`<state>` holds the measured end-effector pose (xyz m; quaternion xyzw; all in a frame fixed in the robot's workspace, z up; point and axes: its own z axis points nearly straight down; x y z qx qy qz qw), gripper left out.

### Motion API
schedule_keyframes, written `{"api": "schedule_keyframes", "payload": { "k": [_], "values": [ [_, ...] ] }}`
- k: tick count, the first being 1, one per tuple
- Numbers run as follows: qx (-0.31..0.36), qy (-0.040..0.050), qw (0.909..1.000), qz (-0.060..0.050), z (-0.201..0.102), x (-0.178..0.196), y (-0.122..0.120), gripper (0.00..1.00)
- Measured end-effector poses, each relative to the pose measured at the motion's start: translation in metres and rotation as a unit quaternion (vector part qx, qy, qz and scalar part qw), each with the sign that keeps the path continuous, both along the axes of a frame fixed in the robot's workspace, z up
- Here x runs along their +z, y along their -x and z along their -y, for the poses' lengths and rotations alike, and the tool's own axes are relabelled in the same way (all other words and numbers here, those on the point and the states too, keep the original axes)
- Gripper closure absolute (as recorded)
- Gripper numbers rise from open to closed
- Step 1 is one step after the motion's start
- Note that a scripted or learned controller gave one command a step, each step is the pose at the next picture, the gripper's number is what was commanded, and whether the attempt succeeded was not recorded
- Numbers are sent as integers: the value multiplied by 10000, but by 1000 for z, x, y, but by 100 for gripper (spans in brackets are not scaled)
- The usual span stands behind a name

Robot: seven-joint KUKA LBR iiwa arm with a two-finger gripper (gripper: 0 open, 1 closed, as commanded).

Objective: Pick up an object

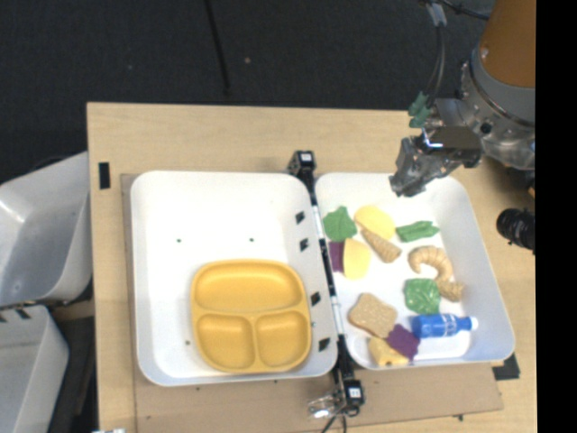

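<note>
- My gripper (413, 180) hangs over the far edge of the right bin (482, 233), tilted toward the toys; I cannot tell how its jaws are set, and nothing shows between them.
- Nearest candidates: a yellow wedge (374, 220) and a green pod (416, 232), both lying just below my gripper in the bin's far half.
- Handling, as I judge it: these look like small moulded play foods, light, stiff and smooth, so likely to slip under a shallow pinch. The yellow wedge offers broad flanks; I would close across its narrow width near the middle.
- The green pod is thin and flat, lying close to the floor; a grasp there would call for going low, with a risk of scraping the bin.
- Right bin, other contents: a green leafy piece (339, 224) beside the divider, a tan croissant (435, 263), a second green piece (421, 294), a slice of toast (371, 315), a blue bottle (442, 326) lying on its side, and a purple piece (403, 341) touching a yellow bit at the near edge.
- The items sit close together, several touching, so a neighbour may be nudged.
- Left bin (162, 242): holds a yellow divided tray (251, 316) with three compartments, nothing in them.
</note>
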<state>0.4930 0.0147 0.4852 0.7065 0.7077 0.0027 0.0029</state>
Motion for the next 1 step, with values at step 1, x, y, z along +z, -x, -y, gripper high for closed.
{"api": "schedule_keyframes", "payload": {
  "k": [1],
  "values": [
    [-33,10,9999,-97,46,-130,4,100]
  ]
}}
